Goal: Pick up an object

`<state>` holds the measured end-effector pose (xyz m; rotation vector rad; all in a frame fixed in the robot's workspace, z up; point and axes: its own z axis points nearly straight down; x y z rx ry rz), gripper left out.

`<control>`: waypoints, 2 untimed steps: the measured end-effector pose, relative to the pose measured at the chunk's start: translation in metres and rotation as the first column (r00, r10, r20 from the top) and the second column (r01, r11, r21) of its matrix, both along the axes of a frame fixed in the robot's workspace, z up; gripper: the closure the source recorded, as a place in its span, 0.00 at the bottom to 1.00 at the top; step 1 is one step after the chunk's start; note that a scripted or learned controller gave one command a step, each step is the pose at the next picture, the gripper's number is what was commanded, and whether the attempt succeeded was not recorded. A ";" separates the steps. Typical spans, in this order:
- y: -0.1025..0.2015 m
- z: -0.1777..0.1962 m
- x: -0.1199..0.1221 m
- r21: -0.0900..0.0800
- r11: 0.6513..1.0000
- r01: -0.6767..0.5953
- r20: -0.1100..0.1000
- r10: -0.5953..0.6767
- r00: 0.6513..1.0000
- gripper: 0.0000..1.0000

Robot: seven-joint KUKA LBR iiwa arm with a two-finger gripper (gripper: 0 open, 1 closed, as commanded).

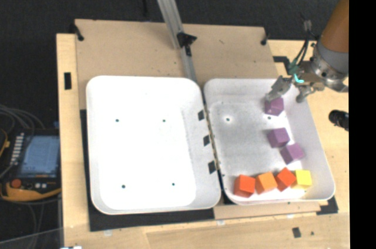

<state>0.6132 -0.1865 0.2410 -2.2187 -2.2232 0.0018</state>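
The grey two-finger gripper hangs over the far part of the shallow white right-hand bin with its fingers spread apart, clamping nothing. A small purple foam cube lies in that bin just beneath the nearer finger, two more purple cubes further toward the bin's near edge.

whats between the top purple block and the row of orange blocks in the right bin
In the camera view, two more purple blocks lie between the top purple block and the orange blocks.
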 end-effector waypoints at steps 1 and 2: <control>0.000 0.002 0.001 -0.002 1.000 -0.002 0.002 0.002 1.000 0.00; 0.000 -0.047 -0.009 -0.001 1.000 0.002 -0.002 -0.002 1.000 0.00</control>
